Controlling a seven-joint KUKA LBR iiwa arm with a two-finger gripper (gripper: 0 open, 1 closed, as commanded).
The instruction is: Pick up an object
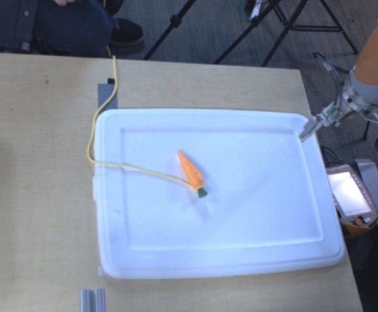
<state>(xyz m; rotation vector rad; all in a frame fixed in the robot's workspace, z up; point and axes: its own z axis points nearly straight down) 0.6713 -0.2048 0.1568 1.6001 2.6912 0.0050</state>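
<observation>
An orange toy carrot [190,170] with a small green end lies near the middle of the white bin [221,268], pointing up and to the left. A thin yellow cord [136,168] runs from the carrot's green end across the bin's left rim and up the bench. My gripper [308,130] hangs over the bin's far right corner, well to the right of the carrot and apart from it. Nothing shows in it. The arm's orange band [376,60] is at the right edge.
The wooden bench [32,174] spreads out to the left of the bin. A seated person [45,8] is at the top left, and black tripod legs [286,8] stand behind the bench. A lit device [350,197] sits right of the bin.
</observation>
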